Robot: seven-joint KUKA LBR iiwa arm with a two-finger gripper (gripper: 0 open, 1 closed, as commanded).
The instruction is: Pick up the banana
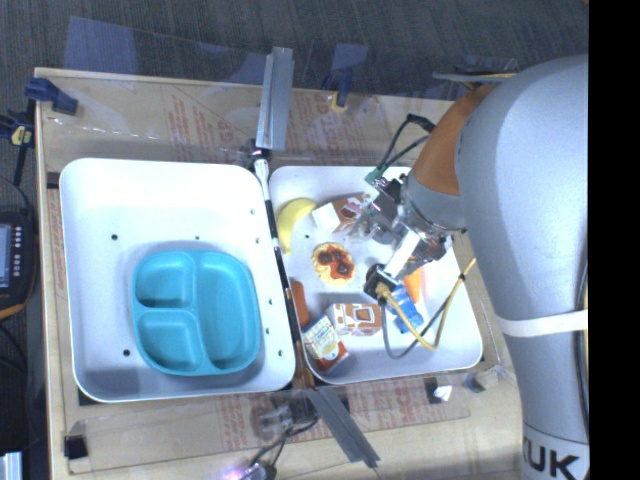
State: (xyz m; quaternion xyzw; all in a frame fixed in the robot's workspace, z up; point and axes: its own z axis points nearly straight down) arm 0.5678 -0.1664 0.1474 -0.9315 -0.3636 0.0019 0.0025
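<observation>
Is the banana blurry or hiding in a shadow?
In the camera view the banana is evenly lit and fairly sharp, not shadowed; the blue tray casts a soft grey shadow on the left bin; the packets have print too blurry to read.

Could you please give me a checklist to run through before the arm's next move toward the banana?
1. Banana visible in the right bin, by the dividing wall: ok.
2. Gripper above the banana: not ok; it sits further right, past the white block.
3. Banana's top uncovered: ok; the white block lies beside it, not on it.
4. Banana held: not ok.
5. Blue divided plate out of the way, in the left bin: ok.
</observation>
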